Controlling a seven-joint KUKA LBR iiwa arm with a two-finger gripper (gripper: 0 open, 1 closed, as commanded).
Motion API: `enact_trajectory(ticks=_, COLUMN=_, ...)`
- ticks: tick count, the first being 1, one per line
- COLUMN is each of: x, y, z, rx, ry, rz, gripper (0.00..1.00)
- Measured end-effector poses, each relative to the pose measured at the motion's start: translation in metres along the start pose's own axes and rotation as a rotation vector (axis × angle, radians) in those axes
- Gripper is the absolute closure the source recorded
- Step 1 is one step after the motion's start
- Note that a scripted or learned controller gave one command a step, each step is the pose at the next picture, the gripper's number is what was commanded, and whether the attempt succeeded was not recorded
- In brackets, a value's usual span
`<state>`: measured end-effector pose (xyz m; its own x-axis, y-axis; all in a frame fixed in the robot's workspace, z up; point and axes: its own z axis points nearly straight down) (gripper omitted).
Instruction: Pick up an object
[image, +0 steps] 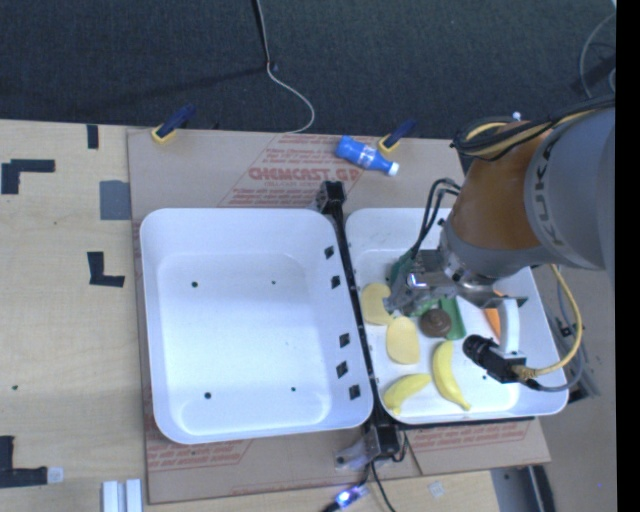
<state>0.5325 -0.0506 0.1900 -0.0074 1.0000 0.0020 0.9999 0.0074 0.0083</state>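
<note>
The right bin (385, 225) holds several small items. Two pale yellow pieces (375, 303) (403, 341) lie near its left wall. Two yellow bananas (449, 375) (405, 390) lie at its front. A brown round piece (435, 322) rests on a green item (457, 320), and an orange carrot (492, 322) lies to the right of them. My gripper (415, 290) hangs low over the middle of this bin, just above the green item and beside the upper pale yellow piece. The wrist hides what lies right under it.
The left bin (240, 330) lies beside the right one, with a black divider (345, 300) between them. A blue bottle (365, 154) lies on the cardboard behind the bins. Clamps (172, 122) (398, 133) sit at the cardboard's back edge. A black cable plug (490, 358) hangs over the right bin's front.
</note>
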Motion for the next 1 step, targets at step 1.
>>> enact_trajectory(ticks=1, x=-0.0035, y=-0.0026, z=0.0062, rx=0.010, ry=-0.002, rz=0.006, gripper=0.00)
